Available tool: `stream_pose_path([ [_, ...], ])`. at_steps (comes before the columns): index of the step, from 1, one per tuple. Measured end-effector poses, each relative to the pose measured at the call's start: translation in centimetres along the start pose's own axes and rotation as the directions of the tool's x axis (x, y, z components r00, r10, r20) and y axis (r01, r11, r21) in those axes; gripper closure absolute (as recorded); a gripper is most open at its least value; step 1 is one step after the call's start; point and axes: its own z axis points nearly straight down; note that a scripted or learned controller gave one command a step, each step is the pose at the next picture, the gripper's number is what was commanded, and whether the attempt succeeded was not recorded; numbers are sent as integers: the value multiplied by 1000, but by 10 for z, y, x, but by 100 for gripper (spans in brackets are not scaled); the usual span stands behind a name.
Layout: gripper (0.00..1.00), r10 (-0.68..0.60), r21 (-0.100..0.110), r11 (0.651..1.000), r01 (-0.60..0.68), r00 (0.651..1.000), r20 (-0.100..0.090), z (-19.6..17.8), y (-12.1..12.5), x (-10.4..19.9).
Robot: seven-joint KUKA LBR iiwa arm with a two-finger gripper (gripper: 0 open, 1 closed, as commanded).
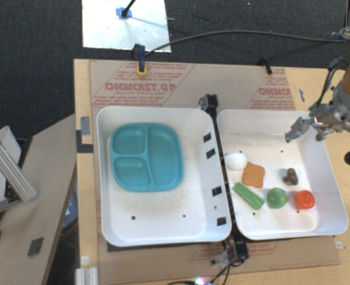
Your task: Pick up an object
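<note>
The right bin [326, 159] holds several small items: a white ball [236, 160], an orange slab [254, 174], a green stick [248, 195], a green round piece [276, 198], a red tomato-like piece [304, 200] and a small brown lump [290, 176]. My gripper [306, 135] hangs over the bin's far right part, above and behind the brown lump. Its fingers stand apart, open, with nothing between them. It touches none of the items.
A teal divided plate [146, 157] lies in the left bin [163, 224]. A black-tabbed divider [216, 171] separates the two bins. Cables run across the cardboard [180, 82] behind the bins. A metal rail [8, 165] juts in at the left.
</note>
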Motion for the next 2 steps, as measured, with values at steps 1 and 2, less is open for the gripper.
stream_pose_path([
  [1,0,-3,1,1000,3,1000,-1,53,8,7],
  [2,0,-3,1,1000,3,1000,-1,104,8,8],
])
